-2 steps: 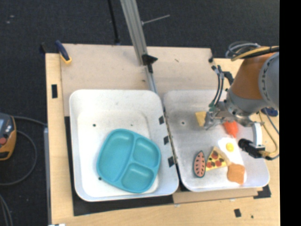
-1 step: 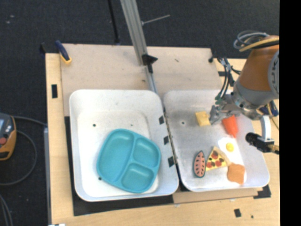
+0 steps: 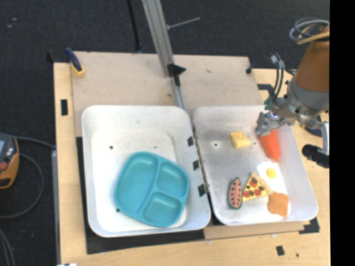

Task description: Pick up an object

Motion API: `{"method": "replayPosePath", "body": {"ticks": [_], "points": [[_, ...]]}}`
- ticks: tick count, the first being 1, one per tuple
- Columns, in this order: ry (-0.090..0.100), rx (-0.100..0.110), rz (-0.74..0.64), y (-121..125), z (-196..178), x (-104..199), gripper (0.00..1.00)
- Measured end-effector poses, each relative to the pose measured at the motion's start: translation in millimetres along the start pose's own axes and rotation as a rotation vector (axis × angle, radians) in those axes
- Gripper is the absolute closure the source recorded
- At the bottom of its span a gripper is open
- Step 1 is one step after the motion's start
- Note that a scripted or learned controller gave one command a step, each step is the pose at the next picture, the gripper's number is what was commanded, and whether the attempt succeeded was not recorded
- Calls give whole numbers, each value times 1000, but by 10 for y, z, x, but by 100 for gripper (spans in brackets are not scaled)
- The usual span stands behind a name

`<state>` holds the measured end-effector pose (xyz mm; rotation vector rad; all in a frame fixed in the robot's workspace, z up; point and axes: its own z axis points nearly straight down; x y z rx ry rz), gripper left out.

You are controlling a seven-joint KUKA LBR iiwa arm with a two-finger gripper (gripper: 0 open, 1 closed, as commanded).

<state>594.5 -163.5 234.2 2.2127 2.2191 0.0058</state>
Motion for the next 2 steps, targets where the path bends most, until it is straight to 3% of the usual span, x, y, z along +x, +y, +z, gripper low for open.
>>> {"method": "replayPosePath", "body": {"ticks": [2], "points": [[4,8,-4,-284,28,1132,100]]}}
